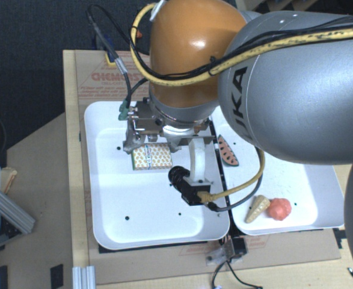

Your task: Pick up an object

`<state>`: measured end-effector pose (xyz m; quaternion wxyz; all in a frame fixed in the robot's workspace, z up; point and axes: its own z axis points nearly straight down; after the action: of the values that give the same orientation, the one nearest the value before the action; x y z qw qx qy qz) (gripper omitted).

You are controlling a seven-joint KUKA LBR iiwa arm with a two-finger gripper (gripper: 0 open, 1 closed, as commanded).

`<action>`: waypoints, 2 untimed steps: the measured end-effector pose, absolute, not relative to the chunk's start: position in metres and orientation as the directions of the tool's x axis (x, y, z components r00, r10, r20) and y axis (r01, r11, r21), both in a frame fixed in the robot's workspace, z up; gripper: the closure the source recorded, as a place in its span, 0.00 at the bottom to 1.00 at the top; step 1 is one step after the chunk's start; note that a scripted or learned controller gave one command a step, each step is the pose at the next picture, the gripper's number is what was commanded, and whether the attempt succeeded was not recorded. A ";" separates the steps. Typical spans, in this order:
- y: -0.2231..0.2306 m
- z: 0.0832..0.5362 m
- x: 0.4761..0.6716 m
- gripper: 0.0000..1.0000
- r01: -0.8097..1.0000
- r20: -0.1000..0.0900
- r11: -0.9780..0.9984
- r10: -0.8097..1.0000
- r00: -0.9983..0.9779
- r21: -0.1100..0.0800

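Note:
A small flat box (152,157) with a beige and green checked pattern lies in the left bin (140,221), near its upper middle. My gripper (164,139) hangs directly over the box's far edge, under the orange wrist band (188,41). The arm's bulk hides the gripper's lower part, so contact with the box cannot be made out. In the right bin (302,218) lie a watermelon-slice toy (227,151) by the dividing wall, a cream-coloured cone (257,208) and a pinkish-red lump (279,209) at the front.
A black cable fitting (185,185) hangs from the wrist over the left bin's middle, with a yellow hose looping toward the divider. The bins rest on a cardboard sheet (80,161). The grey arm covers most of the right bin's back.

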<state>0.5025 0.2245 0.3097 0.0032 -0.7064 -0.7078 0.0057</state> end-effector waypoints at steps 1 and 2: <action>0.225 0.418 0.479 1.00 1.000 0.007 0.003 1.000 -0.004 0.011; 0.224 0.318 0.478 1.00 1.000 -0.005 -0.001 1.000 0.001 -0.011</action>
<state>0.4779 0.2243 0.3183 0.0022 -0.7075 -0.7067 0.0055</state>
